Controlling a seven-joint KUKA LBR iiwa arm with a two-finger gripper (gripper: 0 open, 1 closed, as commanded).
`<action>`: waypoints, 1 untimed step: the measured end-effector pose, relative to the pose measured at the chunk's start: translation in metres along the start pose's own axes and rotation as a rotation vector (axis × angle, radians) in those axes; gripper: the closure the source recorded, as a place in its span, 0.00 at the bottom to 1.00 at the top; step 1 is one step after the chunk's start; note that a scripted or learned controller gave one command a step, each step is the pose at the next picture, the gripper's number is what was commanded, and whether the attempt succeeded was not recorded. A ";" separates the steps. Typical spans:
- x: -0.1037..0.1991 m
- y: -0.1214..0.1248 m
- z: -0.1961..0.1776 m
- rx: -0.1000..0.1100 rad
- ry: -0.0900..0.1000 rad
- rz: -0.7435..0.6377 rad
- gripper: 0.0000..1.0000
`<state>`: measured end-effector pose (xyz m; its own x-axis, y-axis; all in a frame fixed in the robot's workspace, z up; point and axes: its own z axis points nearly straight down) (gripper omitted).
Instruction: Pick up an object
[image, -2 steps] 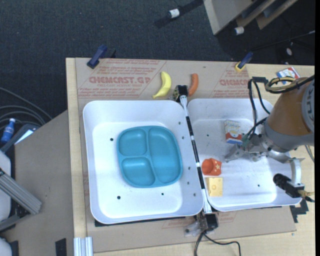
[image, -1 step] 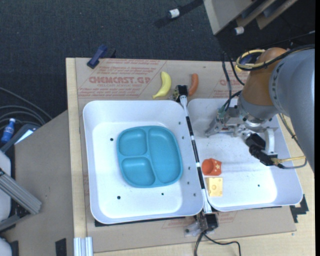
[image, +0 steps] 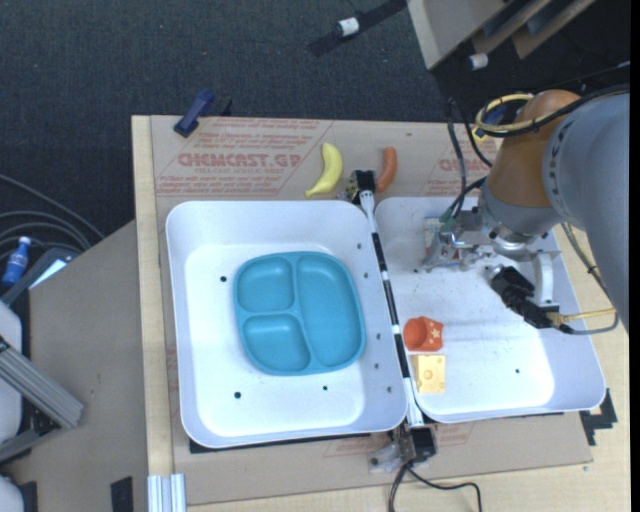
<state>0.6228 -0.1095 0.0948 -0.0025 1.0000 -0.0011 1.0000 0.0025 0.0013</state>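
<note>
In the right bin (image: 520, 385), an orange toy (image: 423, 332) lies near the left wall. A small yellow block (image: 431, 374) sits just in front of it. My gripper (image: 446, 245) hangs low over the back left part of the same bin, well behind the orange toy and apart from it. The grey arm with its orange band (image: 520, 165) comes in from the right. Nothing shows in the gripper.
A blue divided plate (image: 299, 311) lies in the left bin (image: 200, 400). On the bench behind the bins are a yellow banana (image: 326, 170) and an orange sausage-shaped toy (image: 386, 168). A blue clip (image: 195, 113) sits at the bench's back left corner. Cables trail along the arm.
</note>
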 end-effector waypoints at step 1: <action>0.035 0.044 -0.148 0.000 0.000 0.001 1.00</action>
<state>0.6670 -0.0744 0.2428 -0.0015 1.0000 -0.0007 1.0000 0.0015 0.0014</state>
